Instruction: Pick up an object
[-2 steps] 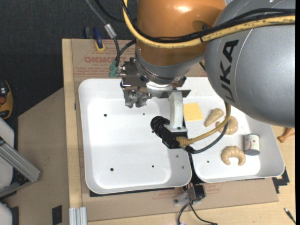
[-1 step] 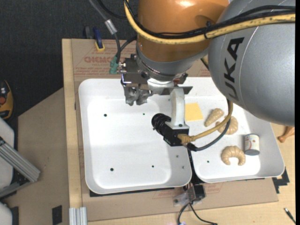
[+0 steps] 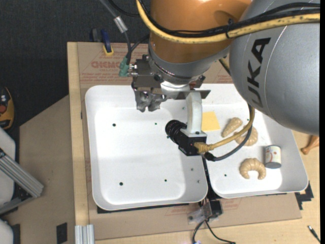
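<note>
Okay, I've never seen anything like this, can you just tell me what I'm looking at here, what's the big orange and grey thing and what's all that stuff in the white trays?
The big grey and orange shape is a robot arm, seen from one camera fixed above the bench and looking down at a slant. At its lower end sits a small metal two-finger gripper, hovering over the far edge of the left shallow white bin; nothing is visible between its fingers. A black cable fitting hangs from the arm. The right white bin holds a flat yellow square piece, two beige croissant-shaped toys, and a small grey and white cylinder. Both bins rest on a brown cardboard sheet.
</note>
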Motion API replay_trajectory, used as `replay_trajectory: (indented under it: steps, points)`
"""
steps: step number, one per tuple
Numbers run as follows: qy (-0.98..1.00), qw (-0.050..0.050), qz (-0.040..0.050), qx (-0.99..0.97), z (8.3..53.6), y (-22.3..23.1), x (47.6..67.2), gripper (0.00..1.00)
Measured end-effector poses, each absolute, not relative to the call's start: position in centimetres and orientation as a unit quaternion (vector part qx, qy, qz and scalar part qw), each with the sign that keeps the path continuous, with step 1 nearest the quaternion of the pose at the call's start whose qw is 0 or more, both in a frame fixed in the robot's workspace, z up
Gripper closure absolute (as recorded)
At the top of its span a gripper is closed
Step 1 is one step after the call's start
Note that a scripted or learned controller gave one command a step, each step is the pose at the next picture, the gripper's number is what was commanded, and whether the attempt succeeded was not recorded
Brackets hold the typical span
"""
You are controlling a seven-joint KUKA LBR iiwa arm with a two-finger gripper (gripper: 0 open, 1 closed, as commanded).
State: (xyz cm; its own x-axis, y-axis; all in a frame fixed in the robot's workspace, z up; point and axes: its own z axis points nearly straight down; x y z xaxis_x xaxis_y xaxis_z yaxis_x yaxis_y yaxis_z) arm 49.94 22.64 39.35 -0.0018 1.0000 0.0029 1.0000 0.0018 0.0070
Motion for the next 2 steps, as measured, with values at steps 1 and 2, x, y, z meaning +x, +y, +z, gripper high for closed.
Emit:
replay_trajectory:
  steps: [1,2]
  points:
    - [0.708,0.002,0.0042,0.706,40.4,22.7,50.0,1.00]
    - [0.709,0.002,0.0050,0.706,41.4,22.8,50.0,1.00]
